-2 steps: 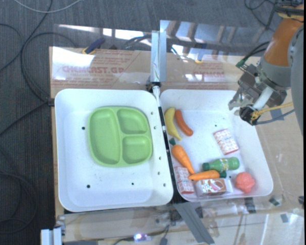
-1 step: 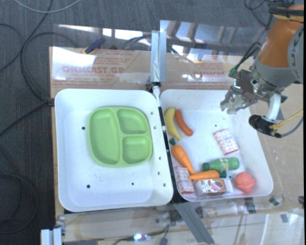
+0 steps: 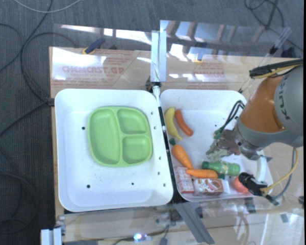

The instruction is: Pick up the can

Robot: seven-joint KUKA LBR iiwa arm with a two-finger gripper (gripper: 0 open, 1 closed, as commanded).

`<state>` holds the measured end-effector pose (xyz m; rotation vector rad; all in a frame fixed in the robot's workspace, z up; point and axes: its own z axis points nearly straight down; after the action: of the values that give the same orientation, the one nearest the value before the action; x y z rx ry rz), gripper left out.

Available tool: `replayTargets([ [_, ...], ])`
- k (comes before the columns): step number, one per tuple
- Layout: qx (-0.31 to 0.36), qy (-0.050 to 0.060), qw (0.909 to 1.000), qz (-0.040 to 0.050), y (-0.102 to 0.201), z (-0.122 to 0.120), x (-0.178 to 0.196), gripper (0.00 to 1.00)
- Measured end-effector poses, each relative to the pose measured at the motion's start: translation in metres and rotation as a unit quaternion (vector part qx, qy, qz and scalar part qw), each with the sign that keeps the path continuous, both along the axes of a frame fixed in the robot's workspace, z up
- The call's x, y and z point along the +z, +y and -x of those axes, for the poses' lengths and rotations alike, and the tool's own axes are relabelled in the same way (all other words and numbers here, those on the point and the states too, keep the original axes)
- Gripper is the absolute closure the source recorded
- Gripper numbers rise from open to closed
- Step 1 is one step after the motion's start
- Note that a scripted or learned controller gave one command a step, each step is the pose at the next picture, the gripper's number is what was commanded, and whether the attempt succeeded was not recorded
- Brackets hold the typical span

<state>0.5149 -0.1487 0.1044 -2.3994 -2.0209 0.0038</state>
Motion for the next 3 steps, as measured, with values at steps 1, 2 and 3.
replayTargets([
  [1,0.015,-0.007,0.9999,-0.0033,-0.040,-0.076,-0.013,1.00],
  [2,0.235,-0.008,0.9719,0.0018,-0.057,-0.142,-0.014,1.00],
  [3,0.235,-0.007,0.9719,0.0019,-0.058,-0.142,-0.015,0.00],
])
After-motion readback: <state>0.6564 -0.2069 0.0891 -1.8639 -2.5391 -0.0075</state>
